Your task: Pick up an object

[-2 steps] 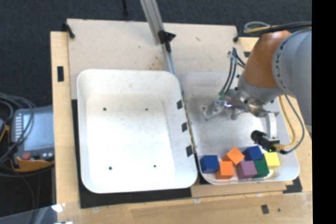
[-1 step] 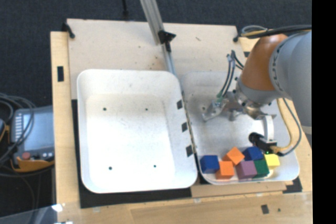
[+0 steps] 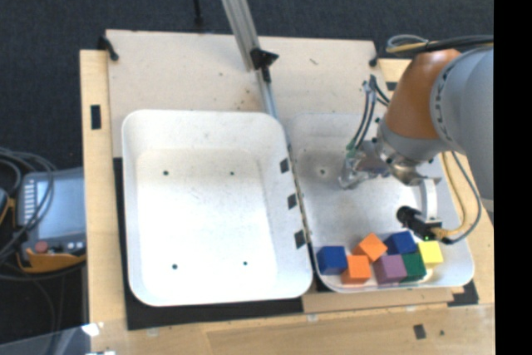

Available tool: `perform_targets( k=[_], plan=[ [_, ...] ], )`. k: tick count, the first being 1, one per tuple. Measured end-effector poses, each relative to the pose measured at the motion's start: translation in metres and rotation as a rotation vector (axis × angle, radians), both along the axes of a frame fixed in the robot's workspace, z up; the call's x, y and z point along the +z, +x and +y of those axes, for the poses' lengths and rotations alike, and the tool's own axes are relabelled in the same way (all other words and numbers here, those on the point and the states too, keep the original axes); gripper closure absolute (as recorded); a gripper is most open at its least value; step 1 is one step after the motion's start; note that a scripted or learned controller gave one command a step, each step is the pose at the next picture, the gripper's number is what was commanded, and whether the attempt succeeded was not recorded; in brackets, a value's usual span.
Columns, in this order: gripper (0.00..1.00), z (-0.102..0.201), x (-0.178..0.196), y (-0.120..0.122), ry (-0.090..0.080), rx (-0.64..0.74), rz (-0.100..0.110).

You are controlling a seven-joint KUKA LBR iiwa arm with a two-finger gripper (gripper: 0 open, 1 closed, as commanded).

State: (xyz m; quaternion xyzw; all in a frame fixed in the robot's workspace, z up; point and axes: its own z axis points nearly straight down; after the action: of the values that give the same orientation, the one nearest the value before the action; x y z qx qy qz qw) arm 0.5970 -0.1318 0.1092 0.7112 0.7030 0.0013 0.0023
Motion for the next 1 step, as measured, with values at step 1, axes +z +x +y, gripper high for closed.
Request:
perform_targets(
  k=[1],
  plan=[
    [1.00,0.0067,0.0597,-0.0020,0.000,0.015,-0.002]
  ],
)
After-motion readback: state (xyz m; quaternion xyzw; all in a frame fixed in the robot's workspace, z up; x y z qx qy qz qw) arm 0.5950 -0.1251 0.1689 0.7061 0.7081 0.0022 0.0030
